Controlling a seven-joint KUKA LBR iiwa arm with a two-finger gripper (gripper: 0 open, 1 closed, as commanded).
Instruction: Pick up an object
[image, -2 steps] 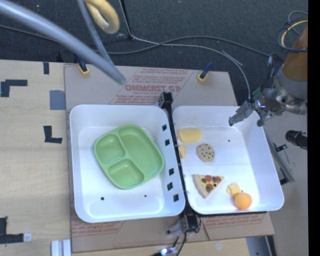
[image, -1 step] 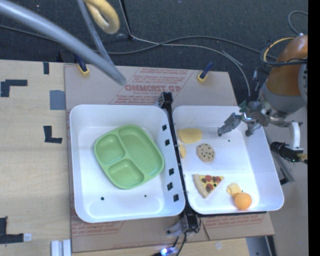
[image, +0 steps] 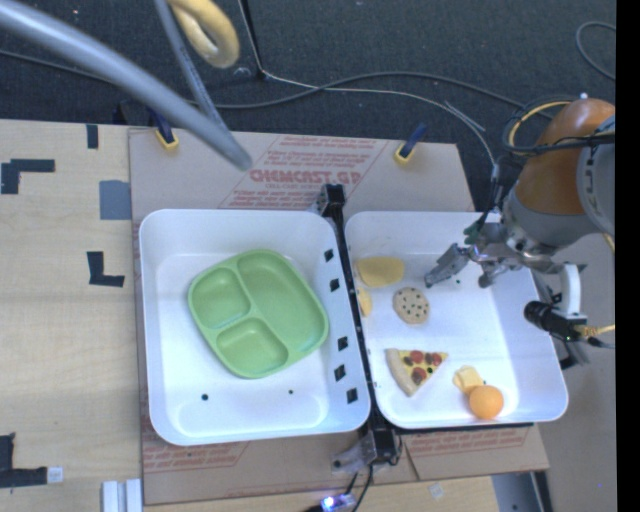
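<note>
Cookie (image: 410, 305) mid-bin, open floor below gripper (image: 466, 268)

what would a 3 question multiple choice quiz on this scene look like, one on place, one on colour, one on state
1. Where does the divided tray lie?
A. left bin
B. right bin
C. on the cardboard outside the bins

2. What colour is the divided tray?
A. blue
B. green
C. red

3. What do the gripper's fingers hold?
A. the cookie
B. the pizza slice
C. nothing

Answers:
1. A: the divided tray lies in the left bin, not in the right bin.
2. B: it is light green.
3. C: the gripper hangs open above the cookie, far from the pizza slice, with nothing between its fingers.
</note>
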